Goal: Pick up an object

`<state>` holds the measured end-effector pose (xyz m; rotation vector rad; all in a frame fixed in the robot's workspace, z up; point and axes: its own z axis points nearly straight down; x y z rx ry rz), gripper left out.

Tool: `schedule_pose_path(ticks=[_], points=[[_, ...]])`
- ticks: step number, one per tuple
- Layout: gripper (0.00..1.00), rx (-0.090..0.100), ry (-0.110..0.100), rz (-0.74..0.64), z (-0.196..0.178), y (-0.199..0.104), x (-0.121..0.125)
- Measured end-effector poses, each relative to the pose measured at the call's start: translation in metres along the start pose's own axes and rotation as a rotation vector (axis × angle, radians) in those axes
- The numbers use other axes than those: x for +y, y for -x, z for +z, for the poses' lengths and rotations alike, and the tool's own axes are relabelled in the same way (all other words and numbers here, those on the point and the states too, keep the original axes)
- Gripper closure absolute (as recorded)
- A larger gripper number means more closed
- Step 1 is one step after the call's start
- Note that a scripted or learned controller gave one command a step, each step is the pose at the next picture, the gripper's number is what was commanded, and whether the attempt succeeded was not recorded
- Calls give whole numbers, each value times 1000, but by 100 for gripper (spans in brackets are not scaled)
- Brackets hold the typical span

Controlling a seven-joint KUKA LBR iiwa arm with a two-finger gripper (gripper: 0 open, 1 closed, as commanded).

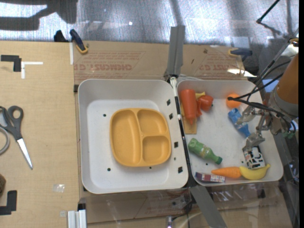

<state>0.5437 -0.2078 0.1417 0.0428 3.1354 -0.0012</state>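
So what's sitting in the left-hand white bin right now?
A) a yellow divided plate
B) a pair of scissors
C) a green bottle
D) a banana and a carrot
A: the yellow divided plate lies alone in the left bin, while the green bottle, banana and carrot are in the right bin.

Bright, even light fills the bench, and the white bins (95, 141) look almost washed out. Striped sun patches and dark shadows fall on the grey floor (142, 8) behind. The arm (289, 84) at the right edge seems slightly blurred.
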Motion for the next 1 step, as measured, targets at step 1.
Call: schedule_pose_path(ticks=[1], points=[[0, 1, 1, 58, 49, 20, 16]])
